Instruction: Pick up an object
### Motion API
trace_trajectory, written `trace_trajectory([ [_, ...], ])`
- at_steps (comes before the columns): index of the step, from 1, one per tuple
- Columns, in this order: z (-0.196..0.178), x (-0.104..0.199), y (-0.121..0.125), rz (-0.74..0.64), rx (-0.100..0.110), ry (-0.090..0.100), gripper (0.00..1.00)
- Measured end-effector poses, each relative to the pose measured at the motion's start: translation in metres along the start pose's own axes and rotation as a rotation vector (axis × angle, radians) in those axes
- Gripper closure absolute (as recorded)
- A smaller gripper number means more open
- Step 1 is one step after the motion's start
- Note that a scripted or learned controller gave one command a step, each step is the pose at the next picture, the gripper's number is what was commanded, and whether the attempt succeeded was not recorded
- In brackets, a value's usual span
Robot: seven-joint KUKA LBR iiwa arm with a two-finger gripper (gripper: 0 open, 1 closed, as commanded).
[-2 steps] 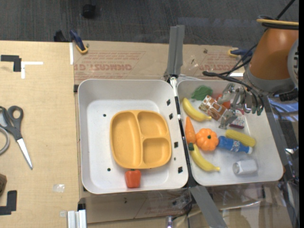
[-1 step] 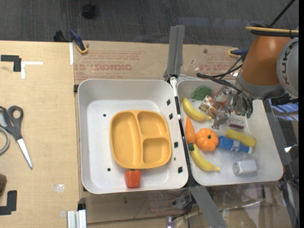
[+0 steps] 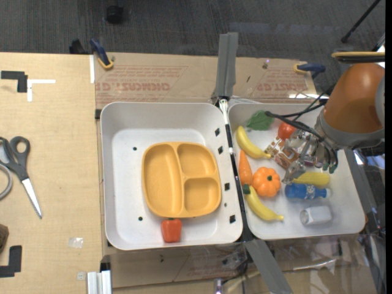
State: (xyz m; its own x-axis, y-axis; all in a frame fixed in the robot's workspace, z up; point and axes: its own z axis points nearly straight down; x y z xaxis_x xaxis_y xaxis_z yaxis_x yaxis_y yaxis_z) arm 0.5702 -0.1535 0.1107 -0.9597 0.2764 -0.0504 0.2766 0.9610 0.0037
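1. Two white bins sat side by side on my cardboard-lined bench (image 3: pixel 55 164).
2. I had the gripper (image 3: pixel 293 157) low in the right bin (image 3: pixel 349 222); I could not tell its state.
3. Nearest lay the yellow object (image 3: pixel 313 178), just lower right, long axis across the frame (pumpkin (image 3: pixel 266 182) lower left).
4. Left bin (image 3: pixel 116 164) held a divided tray (image 3: pixel 180 179) and a red pepper (image 3: pixel 171 229).
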Motion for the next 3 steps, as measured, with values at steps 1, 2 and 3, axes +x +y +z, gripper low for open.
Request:
trace_trajectory([
  [1,0.0,0.029,0.019,0.06,0.004,-0.001,0.0],
  [2,0.002,0.01,0.034,0.097,0.007,0.016,0.0],
  [3,0.002,0.008,0.05,0.206,0.009,0.013,0.0],
])
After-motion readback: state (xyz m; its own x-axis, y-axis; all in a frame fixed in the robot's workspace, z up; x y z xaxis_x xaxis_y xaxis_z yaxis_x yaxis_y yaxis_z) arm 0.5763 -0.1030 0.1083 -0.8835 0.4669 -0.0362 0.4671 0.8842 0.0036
